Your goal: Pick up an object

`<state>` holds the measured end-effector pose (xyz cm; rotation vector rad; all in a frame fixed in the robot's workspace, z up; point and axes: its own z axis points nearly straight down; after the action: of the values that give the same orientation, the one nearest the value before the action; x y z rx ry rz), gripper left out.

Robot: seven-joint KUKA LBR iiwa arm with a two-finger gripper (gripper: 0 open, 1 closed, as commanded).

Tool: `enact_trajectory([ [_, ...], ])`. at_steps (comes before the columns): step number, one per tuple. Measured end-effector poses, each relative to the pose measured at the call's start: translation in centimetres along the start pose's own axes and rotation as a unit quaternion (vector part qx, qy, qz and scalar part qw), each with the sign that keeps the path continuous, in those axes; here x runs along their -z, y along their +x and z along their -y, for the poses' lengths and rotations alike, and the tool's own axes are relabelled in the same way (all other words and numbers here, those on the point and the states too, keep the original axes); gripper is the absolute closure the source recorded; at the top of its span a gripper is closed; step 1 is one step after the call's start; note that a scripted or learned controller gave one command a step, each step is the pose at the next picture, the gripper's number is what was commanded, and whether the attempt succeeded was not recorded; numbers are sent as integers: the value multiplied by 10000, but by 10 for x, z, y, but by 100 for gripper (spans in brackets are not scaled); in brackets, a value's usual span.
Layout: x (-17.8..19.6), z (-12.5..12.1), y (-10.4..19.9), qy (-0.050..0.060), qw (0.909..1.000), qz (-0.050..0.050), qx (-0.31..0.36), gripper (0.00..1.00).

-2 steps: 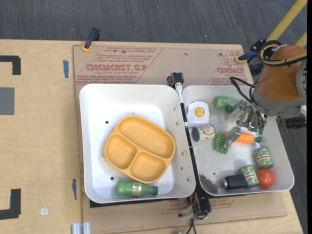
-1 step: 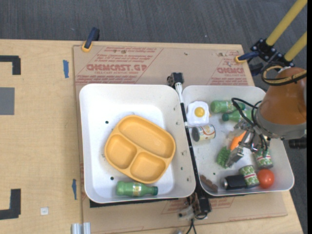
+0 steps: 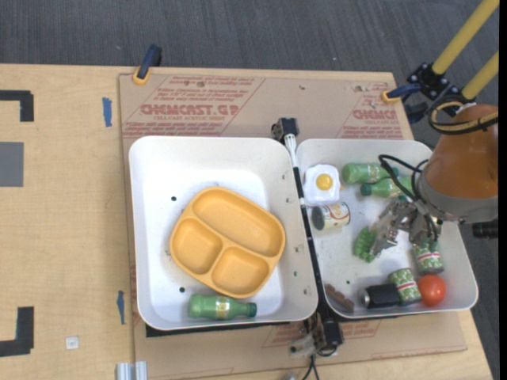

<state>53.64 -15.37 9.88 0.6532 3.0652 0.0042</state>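
My gripper [image 3: 394,229] hangs low in the right bin [image 3: 467,291], reaching in from the right under the orange band of the arm. Its tip is right beside a leafy green toy [image 3: 364,245] on the bin floor. I cannot tell if they touch. Close by lie a small can with a pale label [image 3: 333,215], a white block with a fried egg on it [image 3: 322,183], two green bottles [image 3: 366,172] at the back, a green-labelled can [image 3: 428,258], a red tomato [image 3: 432,289] and a black bottle with a green label [image 3: 392,293].
The left bin [image 3: 150,212] holds a yellow divided plate [image 3: 227,241] and a green bottle [image 3: 223,308] lying by its front wall. A small brown item [image 3: 339,298] lies at the right bin's front left. Blue clamps [image 3: 147,62] hold the cardboard at the back.
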Motion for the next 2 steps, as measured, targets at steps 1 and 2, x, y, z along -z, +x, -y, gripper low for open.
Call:
enact_trajectory([
  [1, -1, 0, 0, 2, 10000, -8, 1, 0],
  [2, 10, -1, -1, -8, 10000, 22, -5, 100],
])
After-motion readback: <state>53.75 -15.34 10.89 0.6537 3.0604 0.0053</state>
